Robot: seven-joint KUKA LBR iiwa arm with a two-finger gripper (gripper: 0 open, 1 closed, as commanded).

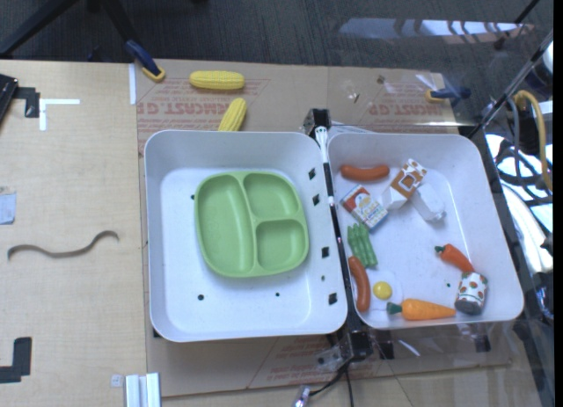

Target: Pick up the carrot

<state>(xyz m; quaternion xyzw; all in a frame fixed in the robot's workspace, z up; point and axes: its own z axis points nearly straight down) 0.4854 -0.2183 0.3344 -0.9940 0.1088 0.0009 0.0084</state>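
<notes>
Carrot in right bin, near front wall.
Carrot (pixel 424 310) lies flat, lengthwise along the front wall of the right bin (pixel 489 187), between a fried egg (pixel 382 290) and a spotted jar (pixel 471 292). A smaller carrot (pixel 455 257) lies just behind. Left bin (pixel 167 247) holds a green divided plate (pixel 253 223). Gripper state: cannot tell.

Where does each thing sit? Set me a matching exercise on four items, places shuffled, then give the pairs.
1. green plate
2. corn cobs
3. larger carrot
4. green beans

A. near edge of the right bin
B. on the cardboard beyond the left bin
C. inside the left bin
D. right bin, by the wall next to the left bin

Pairs: 1-C, 2-B, 3-A, 4-D
</notes>
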